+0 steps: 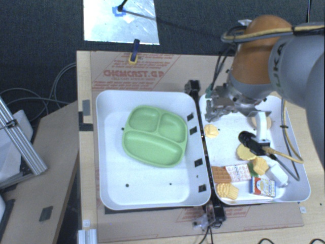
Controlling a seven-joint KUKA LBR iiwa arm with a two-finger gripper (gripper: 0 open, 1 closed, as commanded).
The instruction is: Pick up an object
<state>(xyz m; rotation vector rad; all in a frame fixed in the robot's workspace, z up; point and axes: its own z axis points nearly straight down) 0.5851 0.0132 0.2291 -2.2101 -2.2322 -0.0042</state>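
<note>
My gripper (213, 112) hangs over the back left corner of the right bin (299, 187), under the grey and orange arm. A small yellow piece (210, 131) lies on the bin floor just in front of it, apart from it. Further forward lie yellow chips (246, 153), a brown cracker (221, 174), a yellow waffle (227, 190), a red and white packet (237, 173) and a blue and white carton (262, 187). I see nothing held by the gripper.
The left bin (114, 187) holds a green divided plate (155, 136). The wall between the two bins (200, 146) runs just left of the gripper. A tan item (253, 121) lies partly hidden beside the arm, and a white item (278, 175) at the right.
</note>
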